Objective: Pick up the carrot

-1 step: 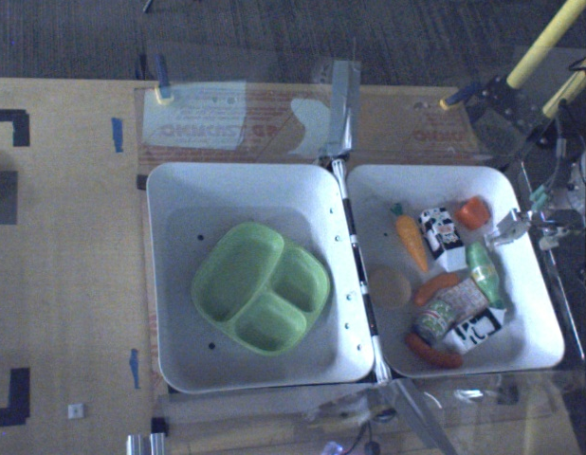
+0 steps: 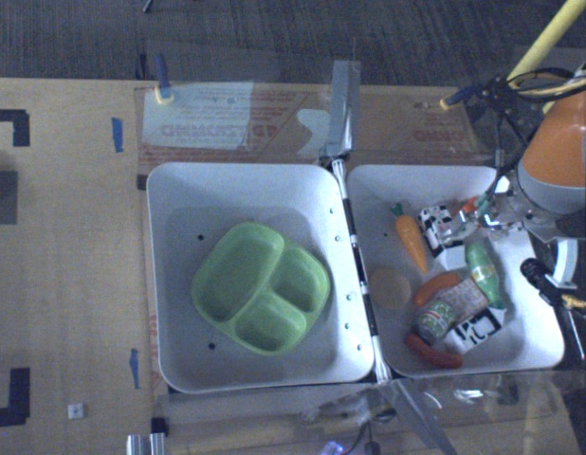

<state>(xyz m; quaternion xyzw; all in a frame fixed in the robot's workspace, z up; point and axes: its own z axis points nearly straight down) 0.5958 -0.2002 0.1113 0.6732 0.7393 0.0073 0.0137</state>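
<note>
1. Two white bins sat side by side on the table (image 2: 75, 292): left bin (image 2: 174, 349) w/ a green divided tray (image 2: 262, 285), right bin (image 2: 535, 349) w/ the clutter.
2. Carrot (image 2: 411, 242) lay in the upper-left part of the right bin, green top toward the frame's top, orange tip pointing down-right; nothing was gripping it.
3. Just right of the carrot was a black-and-white item (image 2: 441, 225), too small to id.
4. Gripper (image 2: 495, 218) was at the right bin's upper right, below the arm's orange band (image 2: 558, 150) at the frame's right edge. Couldn't tell its state from this view – metal parts too blurred. It stood apart from the carrot, w/ the black-and-white item between them.
5. Green bottle (image 2: 485, 273) lay near the bin's right side, below the gripper.
6. Lower centre of the right bin: an orange-red sausage-shaped piece (image 2: 435, 286), a can w/ a green label (image 2: 448, 313), another black-and-white item (image 2: 479, 328), and a red sausage-shaped piece (image 2: 433, 351) at the bottom.
7. Pale brownish round object (image 2: 391, 286) sat below the carrot, near the bin's left wall.
8. Blue tape bits (image 2: 117, 134) marked the table at the frame's left.
</note>
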